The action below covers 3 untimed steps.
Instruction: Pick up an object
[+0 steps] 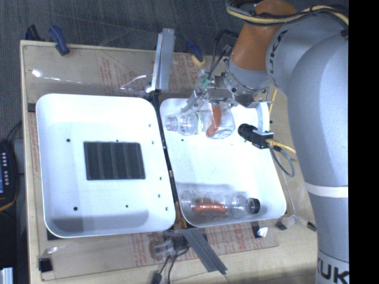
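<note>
A clear plastic bottle (pixel 219 206) with an orange insert and a dark cap is shown lying on its side along the near wall of the right bin (pixel 260 170), while a second clear item containing an orange piece (pixel 216 122) is seen at that bin's far end, directly under the gripper (pixel 207 102). Whether that item is clasped cannot be told, as the gripper's state is not resolved. The left bin (pixel 59 158), holding a dark ribbed rectangular block (pixel 114 160), is shown alongside.
</note>
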Each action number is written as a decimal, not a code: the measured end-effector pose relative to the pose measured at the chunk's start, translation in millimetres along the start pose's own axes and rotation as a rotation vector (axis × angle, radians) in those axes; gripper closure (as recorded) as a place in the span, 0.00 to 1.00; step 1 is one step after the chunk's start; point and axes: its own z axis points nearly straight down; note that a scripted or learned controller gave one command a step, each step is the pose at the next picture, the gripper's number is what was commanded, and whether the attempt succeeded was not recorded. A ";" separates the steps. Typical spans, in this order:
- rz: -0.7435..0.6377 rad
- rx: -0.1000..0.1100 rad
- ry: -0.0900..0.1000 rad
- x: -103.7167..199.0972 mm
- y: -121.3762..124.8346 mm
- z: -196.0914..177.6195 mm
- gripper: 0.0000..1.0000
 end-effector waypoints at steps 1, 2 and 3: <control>0.000 0.000 0.000 0.0 0.0 0.0 0.00; -0.142 -0.001 0.000 -26.2 4.4 51.7 0.00; -0.249 -0.028 -0.005 -49.3 13.3 73.6 0.00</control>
